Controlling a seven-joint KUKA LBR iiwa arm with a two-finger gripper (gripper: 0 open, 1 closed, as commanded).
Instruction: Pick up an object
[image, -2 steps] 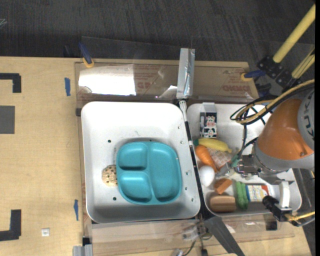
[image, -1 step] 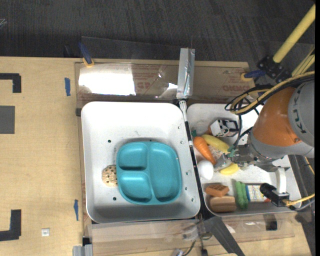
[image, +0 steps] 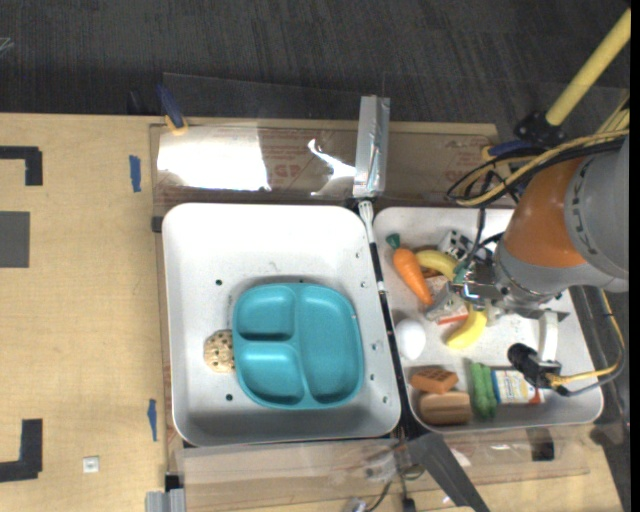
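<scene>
The right bin (image: 580, 345) holds several small things. An orange carrot (image: 410, 274) lies at its back left, with a yellow banana (image: 436, 262) beside it. A second yellow piece (image: 466, 330) and a white egg (image: 411, 336) lie nearer the middle. My gripper (image: 463, 290) hangs low over this bin between the two yellow pieces, just right of the carrot. Its tip is dark and cluttered with metal parts. I see nothing clearly held in it.
Along the right bin's front lie two brown blocks (image: 440, 393), a green piece (image: 481, 388) and a labelled carton (image: 516, 387). In the left bin (image: 200, 250) sit a teal divided plate (image: 297, 343) and a cookie (image: 219, 350). Cables (image: 500, 170) loop behind the arm.
</scene>
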